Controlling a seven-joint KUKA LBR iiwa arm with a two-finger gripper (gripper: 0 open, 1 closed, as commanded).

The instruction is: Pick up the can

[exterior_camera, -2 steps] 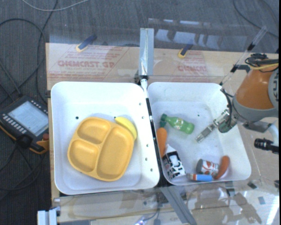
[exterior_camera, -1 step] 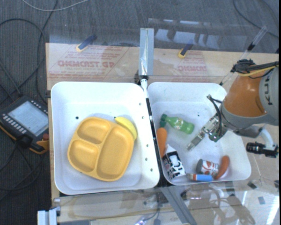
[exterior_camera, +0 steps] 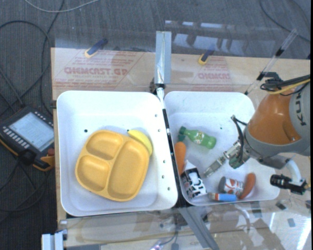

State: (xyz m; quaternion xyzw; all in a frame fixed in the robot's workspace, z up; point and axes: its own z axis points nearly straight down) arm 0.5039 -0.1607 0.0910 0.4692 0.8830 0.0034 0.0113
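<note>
The can (exterior_camera: pixel 230 184) lies on its side near the front edge of the right bin (exterior_camera: pixel 250 104); it is silver with a red and white label. My gripper (exterior_camera: pixel 215 166) hangs over the middle of that bin, stretched down and to the left from the orange wrist band (exterior_camera: pixel 271 120). Its tip is up and to the left of the can, with a small gap between them. Nothing shows held in the gripper.
The right bin also holds a green bottle (exterior_camera: pixel 197 137), a carrot (exterior_camera: pixel 180 156), a black and white carton (exterior_camera: pixel 193 183), a blue marker (exterior_camera: pixel 224 196) and a red sausage (exterior_camera: pixel 249 185) right beside the can. In the left bin (exterior_camera: pixel 78 104) lie a yellow divided plate (exterior_camera: pixel 112 164) and a banana (exterior_camera: pixel 142 139).
</note>
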